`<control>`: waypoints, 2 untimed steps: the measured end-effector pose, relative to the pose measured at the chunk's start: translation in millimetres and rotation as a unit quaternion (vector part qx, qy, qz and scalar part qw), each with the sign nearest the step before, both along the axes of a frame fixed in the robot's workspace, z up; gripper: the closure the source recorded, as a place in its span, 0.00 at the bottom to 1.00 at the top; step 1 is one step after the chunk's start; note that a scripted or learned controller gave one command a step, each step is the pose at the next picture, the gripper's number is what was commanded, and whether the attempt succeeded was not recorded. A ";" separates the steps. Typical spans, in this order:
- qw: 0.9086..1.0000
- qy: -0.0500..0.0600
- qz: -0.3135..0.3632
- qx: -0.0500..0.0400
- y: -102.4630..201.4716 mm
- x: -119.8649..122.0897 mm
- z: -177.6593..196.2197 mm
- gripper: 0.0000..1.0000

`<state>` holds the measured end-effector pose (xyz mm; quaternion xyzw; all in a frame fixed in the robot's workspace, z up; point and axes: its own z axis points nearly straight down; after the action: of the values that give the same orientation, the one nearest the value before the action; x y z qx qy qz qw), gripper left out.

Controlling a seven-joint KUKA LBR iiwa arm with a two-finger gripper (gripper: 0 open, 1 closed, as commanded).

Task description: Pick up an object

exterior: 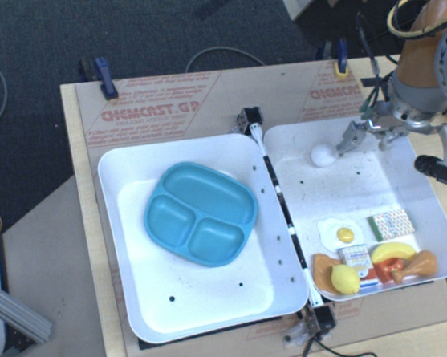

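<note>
White ball [322,155] in right bin's [419,190] far-left part, just beside the gripper [347,141].

Gripper low over the bin's far end, fingers pointing left toward ball; jaw state cannot be told. Toy food clustered at the near edge: fried egg [342,234], lemon [345,279], banana [393,251]. Blue divided plate [201,212] lies in left bin [141,297].

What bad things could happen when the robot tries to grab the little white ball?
1. The white ball is round and sits alone on the smooth floor of the right bin, so it might roll away if the pincer nudges it.
2. The ball lies near the bin's far wall, so the pincer may bump the rim.
3. The other toys, like the fried egg and banana, are piled tightly in the near corner, so grabbing just one could be tricky.
</note>
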<state>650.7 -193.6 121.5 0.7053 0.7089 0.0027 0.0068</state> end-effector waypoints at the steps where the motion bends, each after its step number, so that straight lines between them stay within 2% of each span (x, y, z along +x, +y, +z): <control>1: 1.000 0.011 -0.003 0.005 18.4 -82.6 -38.8 0.00; 2: 1.000 0.003 -0.002 0.001 -13.7 -22.1 -24.3 0.00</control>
<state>628.6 -207.3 97.2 0.7064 0.7078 0.0011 0.0042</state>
